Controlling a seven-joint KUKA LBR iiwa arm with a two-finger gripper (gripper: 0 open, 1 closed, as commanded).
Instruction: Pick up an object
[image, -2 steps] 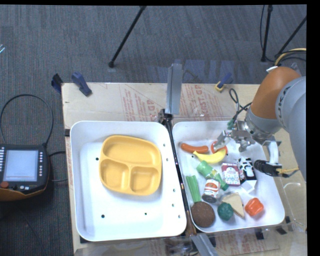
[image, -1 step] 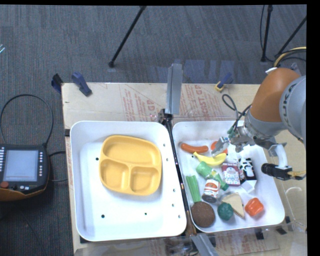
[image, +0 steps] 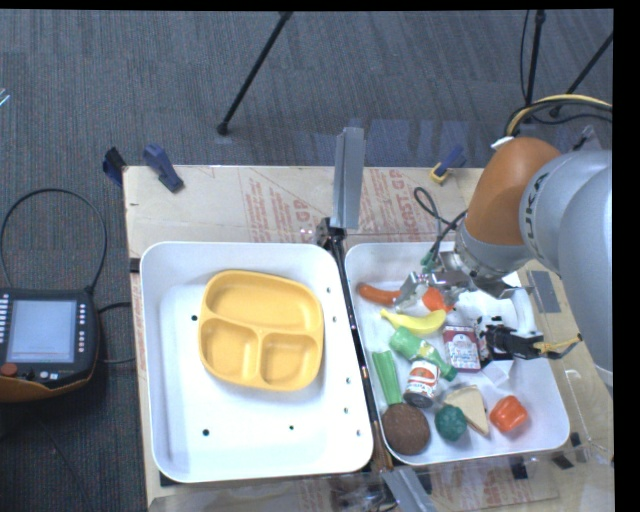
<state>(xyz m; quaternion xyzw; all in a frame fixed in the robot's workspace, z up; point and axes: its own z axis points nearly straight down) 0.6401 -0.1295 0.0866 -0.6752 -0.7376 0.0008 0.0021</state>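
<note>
Hand: low over the right bin's upper part, beside a small orange-red piece; finger state cannot be told
Arm: reaching in from the right, orange band above the wrist
Right bin contents: sausage, banana, green bottle, red packet, red-labelled jar, green stick, brown disc, green ball, orange pepper
Left bin: yellow divided tray
Desk: both bins side by side
</note>
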